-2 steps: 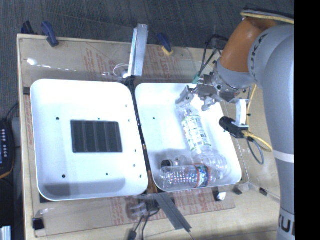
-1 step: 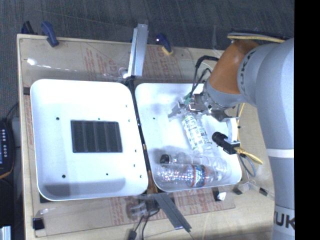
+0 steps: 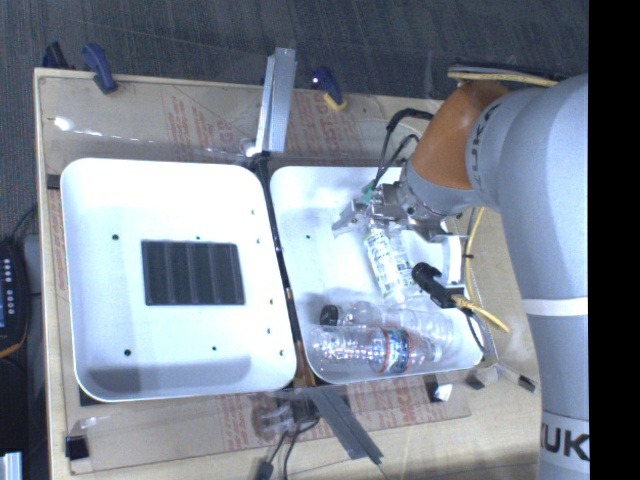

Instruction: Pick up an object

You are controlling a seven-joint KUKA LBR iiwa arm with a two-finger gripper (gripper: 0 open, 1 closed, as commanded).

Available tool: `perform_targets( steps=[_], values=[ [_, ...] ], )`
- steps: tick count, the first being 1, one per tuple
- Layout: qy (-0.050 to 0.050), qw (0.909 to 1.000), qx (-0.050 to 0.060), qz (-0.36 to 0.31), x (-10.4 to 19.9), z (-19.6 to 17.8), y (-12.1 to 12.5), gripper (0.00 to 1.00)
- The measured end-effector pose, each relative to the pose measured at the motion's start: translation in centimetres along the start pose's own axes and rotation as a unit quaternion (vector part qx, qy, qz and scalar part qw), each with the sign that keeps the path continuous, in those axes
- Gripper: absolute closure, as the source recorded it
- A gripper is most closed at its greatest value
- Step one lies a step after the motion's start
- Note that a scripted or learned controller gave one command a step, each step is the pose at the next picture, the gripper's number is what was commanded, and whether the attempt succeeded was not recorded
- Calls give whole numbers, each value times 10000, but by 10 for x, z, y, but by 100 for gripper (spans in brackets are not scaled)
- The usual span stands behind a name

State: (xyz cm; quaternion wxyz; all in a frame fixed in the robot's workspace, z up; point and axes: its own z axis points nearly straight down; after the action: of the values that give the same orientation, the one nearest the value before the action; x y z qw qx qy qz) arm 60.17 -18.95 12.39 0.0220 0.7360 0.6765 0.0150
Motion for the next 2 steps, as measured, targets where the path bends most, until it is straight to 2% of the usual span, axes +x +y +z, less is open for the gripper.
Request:
perform_targets(
  steps=[1,2],
  values=[
    [57,9984,212,-518,-11,8,-18,0],
    [63,9975,266,-658,-25,-19,-58,0]
  ],
)
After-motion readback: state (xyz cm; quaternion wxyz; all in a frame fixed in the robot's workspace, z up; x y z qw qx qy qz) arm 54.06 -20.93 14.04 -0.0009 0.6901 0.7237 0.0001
